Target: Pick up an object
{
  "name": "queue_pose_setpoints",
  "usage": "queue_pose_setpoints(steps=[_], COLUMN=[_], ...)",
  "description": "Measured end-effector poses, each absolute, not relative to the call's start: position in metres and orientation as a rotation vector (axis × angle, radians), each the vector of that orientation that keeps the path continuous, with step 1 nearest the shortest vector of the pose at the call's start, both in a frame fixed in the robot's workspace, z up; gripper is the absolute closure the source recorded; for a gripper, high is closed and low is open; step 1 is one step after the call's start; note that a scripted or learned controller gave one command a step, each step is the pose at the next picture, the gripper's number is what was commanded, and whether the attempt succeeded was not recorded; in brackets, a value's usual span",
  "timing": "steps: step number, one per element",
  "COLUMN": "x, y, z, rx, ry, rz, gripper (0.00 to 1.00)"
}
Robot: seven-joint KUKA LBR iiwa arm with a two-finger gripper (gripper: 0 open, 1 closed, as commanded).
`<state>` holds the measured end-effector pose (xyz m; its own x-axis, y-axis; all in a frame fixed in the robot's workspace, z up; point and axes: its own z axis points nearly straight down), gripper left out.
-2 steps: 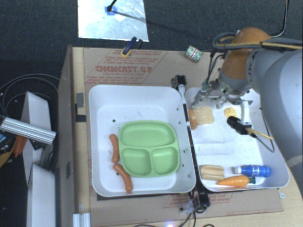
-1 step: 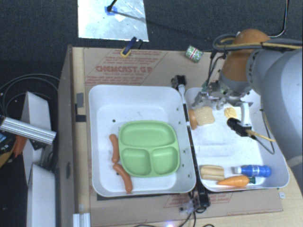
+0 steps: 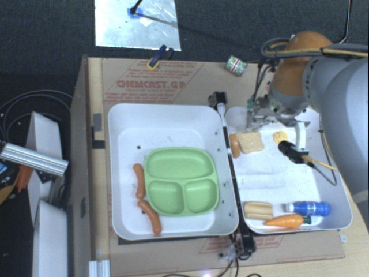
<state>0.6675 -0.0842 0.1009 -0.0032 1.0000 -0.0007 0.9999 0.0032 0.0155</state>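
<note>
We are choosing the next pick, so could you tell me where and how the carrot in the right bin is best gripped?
Grip the carrot across its thick middle, coming straight down from above. It lies flat and lengthwise along the near wall of the right bin, with a blue-capped bottle just behind it, so the jaws should straddle its narrow width, likely with little room on either side.

Claw (image 3: 260, 120) over right bin (image 3: 334, 198) nr toast (image 3: 249, 142); green tray (image 3: 181, 180) in left bin (image 3: 124, 154).
</note>
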Motion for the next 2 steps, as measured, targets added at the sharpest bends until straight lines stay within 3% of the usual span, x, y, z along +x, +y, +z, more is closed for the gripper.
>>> queue_pose_setpoints(steps=[1, 2], x=[0.667, 0.665], y=[-0.084, -0.085], z=[0.101, 0.088], rx=[2.21, 2.215], ry=[2.217, 2.219], rz=[0.016, 0.009], gripper=[0.0, 0.0])
